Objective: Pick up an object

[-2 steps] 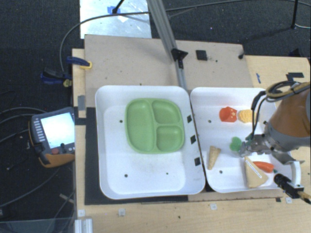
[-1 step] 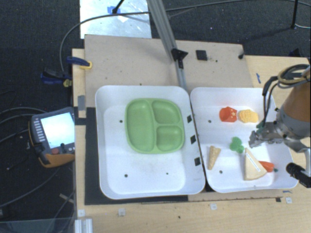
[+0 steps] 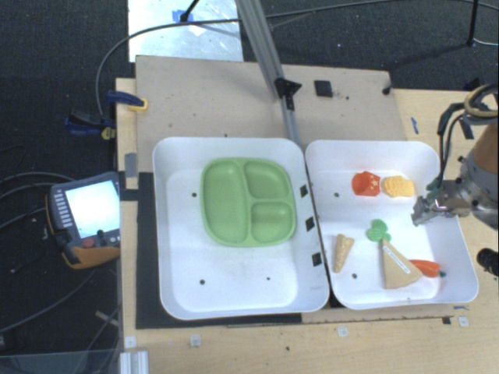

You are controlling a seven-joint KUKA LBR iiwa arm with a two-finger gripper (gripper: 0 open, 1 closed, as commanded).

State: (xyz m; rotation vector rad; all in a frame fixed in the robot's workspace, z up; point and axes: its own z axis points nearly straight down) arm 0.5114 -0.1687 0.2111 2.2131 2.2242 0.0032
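Observation:
The right bin (image 3: 327,287) holds several toy foods. A red-orange piece (image 3: 365,184) and a yellow piece (image 3: 398,186) lie side by side near its back. Towards the front are a small green piece (image 3: 378,229), a tan cone (image 3: 343,252), a tan wedge (image 3: 399,269) and an orange carrot (image 3: 426,268). My gripper (image 3: 433,207) hangs over the bin's right side, to the right of the yellow piece and above the carrot. Nothing shows between its tips.
A green divided plate (image 3: 249,201) lies in the left bin (image 3: 179,287). A slanted grey pole (image 3: 261,37) crosses the back of the bench. A handheld screen unit (image 3: 87,216) and cables lie off the bench to the left.

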